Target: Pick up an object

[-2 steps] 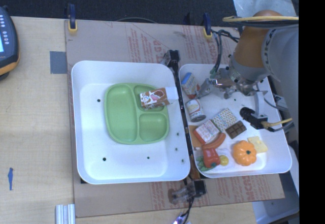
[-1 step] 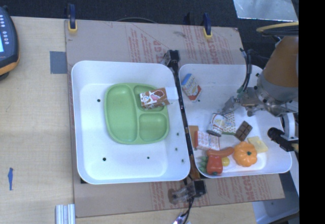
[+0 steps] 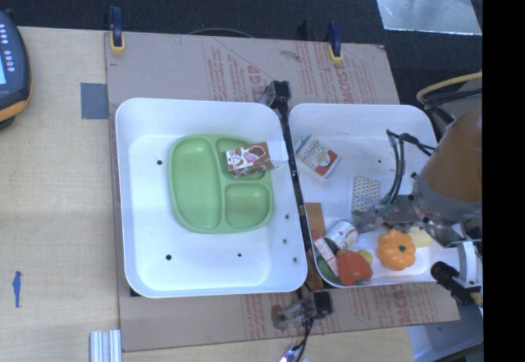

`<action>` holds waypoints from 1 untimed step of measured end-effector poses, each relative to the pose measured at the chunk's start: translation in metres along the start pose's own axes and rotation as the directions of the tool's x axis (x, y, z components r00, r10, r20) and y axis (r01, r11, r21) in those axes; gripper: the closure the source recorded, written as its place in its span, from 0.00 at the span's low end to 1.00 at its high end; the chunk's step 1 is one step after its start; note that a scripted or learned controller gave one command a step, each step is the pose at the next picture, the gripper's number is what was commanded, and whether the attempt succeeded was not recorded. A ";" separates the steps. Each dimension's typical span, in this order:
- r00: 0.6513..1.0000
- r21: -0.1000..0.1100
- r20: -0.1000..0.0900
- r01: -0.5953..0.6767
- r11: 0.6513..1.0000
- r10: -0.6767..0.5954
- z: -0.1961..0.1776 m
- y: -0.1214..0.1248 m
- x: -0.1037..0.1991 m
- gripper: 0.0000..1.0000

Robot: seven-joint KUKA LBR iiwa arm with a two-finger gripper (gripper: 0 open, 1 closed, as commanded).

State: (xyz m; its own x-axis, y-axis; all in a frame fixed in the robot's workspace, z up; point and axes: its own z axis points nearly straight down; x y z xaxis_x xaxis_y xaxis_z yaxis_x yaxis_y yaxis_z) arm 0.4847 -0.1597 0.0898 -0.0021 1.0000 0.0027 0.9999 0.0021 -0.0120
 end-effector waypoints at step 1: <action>1.000 -0.013 0.001 0.010 1.000 -0.010 -0.003 0.051 0.059 0.00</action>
State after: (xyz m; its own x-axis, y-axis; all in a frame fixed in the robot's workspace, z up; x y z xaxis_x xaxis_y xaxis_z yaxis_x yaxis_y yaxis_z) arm 0.5360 -0.1006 0.0920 -0.0121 0.9999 0.0013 0.9999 0.0121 0.0008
